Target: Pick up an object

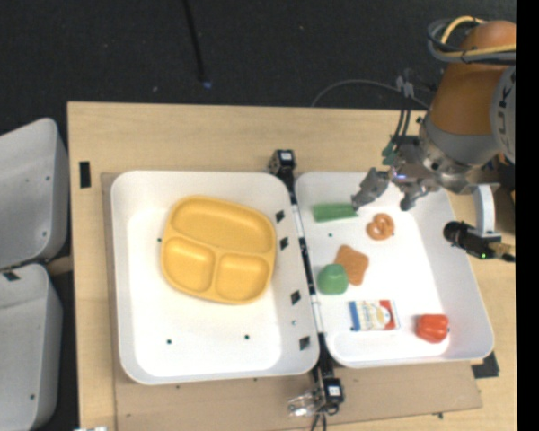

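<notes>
At the near edge of the right bin (467, 330) you see a red pepper (433, 327) beside a flat, printed white card (374, 315). Farther in lie a rounded green lump (332, 279) and a tan wedge (351, 264) touching it, then a small orange pretzel (380, 227) and a flat green bar (334, 211). The left bin (144, 330) holds a smooth yellow divided tray (219, 249). Farthest, the gripper (391, 194) hangs with fingers spread, empty, just above the pretzel and the bar's right end.

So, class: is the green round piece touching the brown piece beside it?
Touching. The camera view shows the green round piece overlapping the brown piece's lower-left edge, no white bin floor between.
</notes>
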Robot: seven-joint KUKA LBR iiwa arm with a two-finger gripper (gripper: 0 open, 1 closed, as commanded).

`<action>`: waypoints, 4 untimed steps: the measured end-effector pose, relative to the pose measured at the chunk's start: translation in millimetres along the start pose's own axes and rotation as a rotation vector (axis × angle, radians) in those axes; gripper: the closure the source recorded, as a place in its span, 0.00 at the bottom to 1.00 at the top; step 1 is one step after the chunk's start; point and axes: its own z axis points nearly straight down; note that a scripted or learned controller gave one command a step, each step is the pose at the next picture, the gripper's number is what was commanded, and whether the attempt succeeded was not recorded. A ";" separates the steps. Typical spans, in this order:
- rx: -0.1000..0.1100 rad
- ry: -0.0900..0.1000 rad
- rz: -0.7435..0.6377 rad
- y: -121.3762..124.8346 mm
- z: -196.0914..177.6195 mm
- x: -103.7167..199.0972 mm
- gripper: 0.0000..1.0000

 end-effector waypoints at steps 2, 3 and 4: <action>0.003 -0.003 0.003 15.3 100.3 -2.1 0.00; 0.003 -0.003 0.004 15.1 141.3 -3.9 0.00; -0.003 -0.003 0.007 16.3 128.1 -4.4 1.00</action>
